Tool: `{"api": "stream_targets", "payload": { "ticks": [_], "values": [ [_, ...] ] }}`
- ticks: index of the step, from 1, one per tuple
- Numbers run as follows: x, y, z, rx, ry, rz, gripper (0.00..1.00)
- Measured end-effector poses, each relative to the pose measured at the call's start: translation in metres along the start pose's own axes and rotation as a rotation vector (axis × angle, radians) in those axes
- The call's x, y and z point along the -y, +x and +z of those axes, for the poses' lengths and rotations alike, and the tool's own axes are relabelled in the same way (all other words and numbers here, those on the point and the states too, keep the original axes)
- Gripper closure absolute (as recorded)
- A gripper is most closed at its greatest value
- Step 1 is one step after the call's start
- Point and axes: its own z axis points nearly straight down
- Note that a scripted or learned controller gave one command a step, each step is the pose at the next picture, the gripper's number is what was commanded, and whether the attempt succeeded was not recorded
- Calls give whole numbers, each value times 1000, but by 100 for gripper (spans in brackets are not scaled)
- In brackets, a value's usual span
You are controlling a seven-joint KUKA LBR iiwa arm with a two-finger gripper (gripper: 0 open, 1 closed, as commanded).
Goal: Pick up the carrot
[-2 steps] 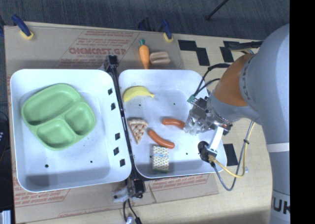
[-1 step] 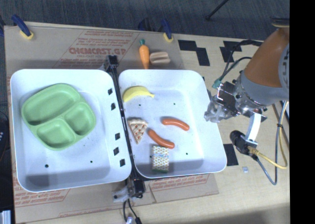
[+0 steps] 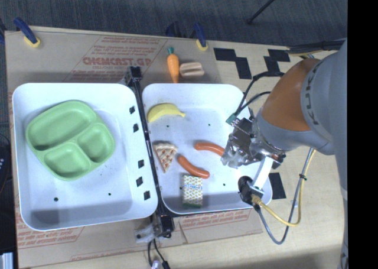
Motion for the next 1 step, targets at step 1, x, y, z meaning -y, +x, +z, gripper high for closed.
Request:
{"api": "stream_targets", "payload": {
  "ticks": [1],
  "values": [
    [-22,-30,-101,1,-4,-415,100]
  ]
}}
